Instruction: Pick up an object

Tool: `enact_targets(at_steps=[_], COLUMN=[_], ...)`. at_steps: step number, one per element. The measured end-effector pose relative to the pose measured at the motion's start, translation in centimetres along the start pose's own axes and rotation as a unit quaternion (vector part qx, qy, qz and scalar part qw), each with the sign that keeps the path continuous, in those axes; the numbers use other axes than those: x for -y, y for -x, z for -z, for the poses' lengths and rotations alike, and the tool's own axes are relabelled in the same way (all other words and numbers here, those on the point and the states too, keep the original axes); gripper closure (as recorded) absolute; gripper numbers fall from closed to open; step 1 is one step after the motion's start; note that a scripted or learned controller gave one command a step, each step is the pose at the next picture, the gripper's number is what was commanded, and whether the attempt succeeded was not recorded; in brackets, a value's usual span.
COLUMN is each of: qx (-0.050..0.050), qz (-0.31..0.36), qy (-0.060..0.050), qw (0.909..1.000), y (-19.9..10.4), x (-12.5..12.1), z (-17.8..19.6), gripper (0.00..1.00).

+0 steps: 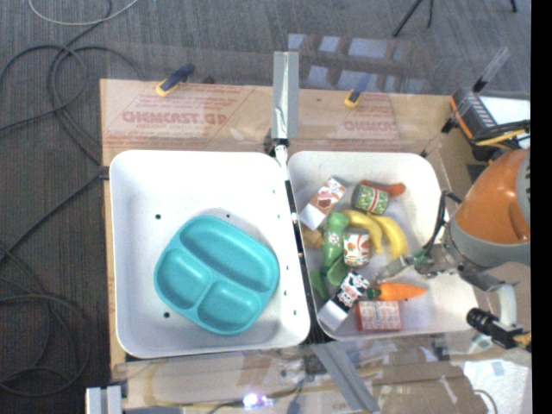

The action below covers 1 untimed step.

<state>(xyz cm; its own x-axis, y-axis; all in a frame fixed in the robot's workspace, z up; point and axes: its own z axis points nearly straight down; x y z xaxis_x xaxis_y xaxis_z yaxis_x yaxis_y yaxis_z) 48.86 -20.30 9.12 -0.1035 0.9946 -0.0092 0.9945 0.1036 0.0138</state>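
The pincer [412,264] hangs low over the right bin [431,172], near its right wall and just beside the carrot [402,291]; whether it is released or clenched I cannot tell, since its tip is small and half hidden among dark cables. Nothing can be seen caught in it, so the step in hand looks like the approach, before any lift. The nearest candidates are the carrot, just below it, and the banana [385,231], just to its left, with a red box [379,316] next to the carrot. The next move calls for settling squarely over one item and closing on it without nudging the crowded pile. The arm [493,222] reaches in from the right, its orange band bent over the bin's edge. The left bin [129,179] holds a teal plate [217,273].
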Motion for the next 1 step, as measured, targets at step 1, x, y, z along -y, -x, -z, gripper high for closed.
enact_targets(at_steps=[1], qx=[-0.003], qz=[-0.021], qy=[-0.008], qw=[0.9997], y=[1.38], x=[-15.4], z=[-0.59], gripper=[0.0])
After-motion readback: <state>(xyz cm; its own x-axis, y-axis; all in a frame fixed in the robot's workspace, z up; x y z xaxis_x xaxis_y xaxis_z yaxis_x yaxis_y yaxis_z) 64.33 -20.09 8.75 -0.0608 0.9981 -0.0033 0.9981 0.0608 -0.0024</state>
